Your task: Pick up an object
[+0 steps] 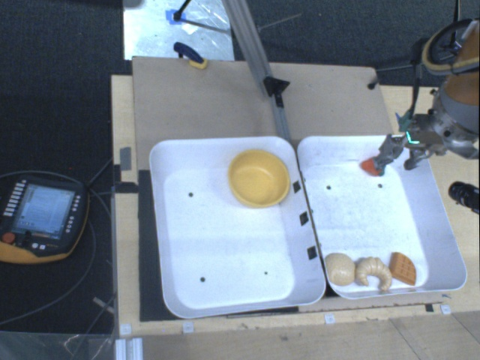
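The two-finger gripper (395,154) hangs over the far right of the right white bin (435,223), one finger touching a small red-orange object (369,167); whether it is clamped, I cannot tell. A good grasp needs the fingers straddling that piece squarely before lifting straight up.

No text, label, brand or number can be read anywhere. The teach pendant (39,216) on the floor left of the bench (225,96) has a lit screen, but its contents are too blurred to make out.
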`<state>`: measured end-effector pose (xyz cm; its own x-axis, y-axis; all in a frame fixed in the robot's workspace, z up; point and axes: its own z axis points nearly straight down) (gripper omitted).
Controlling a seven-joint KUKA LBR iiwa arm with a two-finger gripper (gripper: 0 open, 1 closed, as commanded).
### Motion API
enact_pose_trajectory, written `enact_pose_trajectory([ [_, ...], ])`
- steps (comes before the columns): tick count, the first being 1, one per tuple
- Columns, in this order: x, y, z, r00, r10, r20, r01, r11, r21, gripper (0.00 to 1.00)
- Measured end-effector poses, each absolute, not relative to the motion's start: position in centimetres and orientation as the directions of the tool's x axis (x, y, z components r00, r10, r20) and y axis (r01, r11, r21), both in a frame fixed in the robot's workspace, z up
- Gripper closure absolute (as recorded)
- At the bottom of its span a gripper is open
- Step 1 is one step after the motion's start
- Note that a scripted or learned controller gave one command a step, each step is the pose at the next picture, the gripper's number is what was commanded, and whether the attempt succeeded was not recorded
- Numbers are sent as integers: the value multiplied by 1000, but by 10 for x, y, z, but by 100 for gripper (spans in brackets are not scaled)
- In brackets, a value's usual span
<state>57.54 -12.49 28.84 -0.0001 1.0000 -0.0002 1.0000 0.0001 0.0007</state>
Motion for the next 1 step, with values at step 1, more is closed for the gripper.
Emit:
enact_pose_trajectory([
  [1,575,-125,288,0,1000,0,1000,0,1,0],
])
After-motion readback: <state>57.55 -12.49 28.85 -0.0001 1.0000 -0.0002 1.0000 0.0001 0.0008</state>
